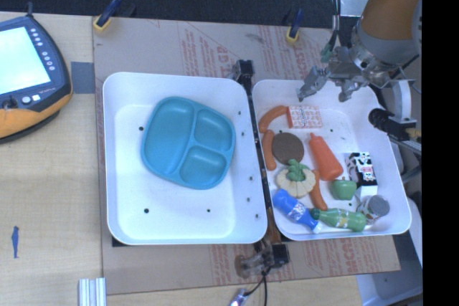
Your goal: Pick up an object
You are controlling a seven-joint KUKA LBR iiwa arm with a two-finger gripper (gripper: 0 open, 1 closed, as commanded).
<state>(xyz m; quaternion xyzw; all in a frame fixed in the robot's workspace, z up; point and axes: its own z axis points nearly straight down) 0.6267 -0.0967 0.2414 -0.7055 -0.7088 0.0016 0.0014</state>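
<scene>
My gripper (330, 89) hangs over the far edge of the right bin (399, 175), its two grey fingers (310, 88) spread open with nothing between them. Below it in the bin lie a pink-and-white box (303, 116), a curved orange sausage (271, 118), a brown round patty (287, 147) and an orange carrot (325, 158). Nearer the front are a black-and-white carton (362, 170), a green pepper (343, 189), a green bottle (344, 219), a blue bottle (292, 209), a grey can (375, 207) and a pale vegetable with a green top (296, 178).
The left bin (122, 175) holds a blue divided plate (189, 142). A tablet in an orange case (29, 75) lies at the far left of the bench. Blue-and-yellow clamps (106, 15) pin the cardboard at the back edge.
</scene>
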